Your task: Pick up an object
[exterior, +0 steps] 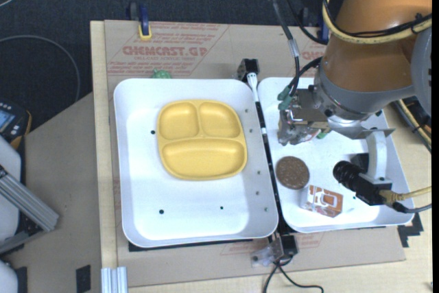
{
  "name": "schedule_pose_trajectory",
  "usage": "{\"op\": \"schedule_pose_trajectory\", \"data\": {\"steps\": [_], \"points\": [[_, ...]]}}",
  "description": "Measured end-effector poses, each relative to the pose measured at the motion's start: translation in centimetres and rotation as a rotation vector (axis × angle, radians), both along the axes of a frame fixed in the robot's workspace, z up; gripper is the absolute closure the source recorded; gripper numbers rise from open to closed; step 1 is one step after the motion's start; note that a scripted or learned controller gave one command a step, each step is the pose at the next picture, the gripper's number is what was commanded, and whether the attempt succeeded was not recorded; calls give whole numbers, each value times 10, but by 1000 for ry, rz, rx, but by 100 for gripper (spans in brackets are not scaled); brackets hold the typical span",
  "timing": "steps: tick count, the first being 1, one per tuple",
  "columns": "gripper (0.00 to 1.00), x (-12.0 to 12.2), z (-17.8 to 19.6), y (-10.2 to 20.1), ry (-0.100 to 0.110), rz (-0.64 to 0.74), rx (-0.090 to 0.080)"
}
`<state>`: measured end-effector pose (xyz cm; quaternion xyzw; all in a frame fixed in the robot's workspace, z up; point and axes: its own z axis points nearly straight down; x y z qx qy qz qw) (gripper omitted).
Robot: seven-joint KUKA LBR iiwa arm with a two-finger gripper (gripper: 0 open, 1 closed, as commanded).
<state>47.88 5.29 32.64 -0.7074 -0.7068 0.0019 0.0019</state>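
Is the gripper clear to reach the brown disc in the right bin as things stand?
Probably yes. The brown disc lies uncovered in the right bin, just below the gripper in the view. The orange-and-white packet sits beside it, apart. The disc lies flat, so gripping may be hard.

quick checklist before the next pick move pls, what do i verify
1. Pickable things in the right bin: brown disc, orange-white packet: ok.
2. Disc and packet not stacked: ok.
3. Tool over the right bin: ok.
4. Tool centred over the disc: not ok, it sits beyond the disc's far side.
5. Tool carrying nothing: cannot tell.
6. Yellow plate away in the left bin: ok.
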Motion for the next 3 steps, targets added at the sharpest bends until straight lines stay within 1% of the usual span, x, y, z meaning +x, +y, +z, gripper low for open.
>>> {"op": "schedule_pose_trajectory", "data": {"steps": [1, 2, 3], "points": [[0, 0, 2, 0, -4, 1, 0], [100, 1, 12, 0, -7, 2, 0], [0, 1, 12, 0, -6, 1, 0]]}}
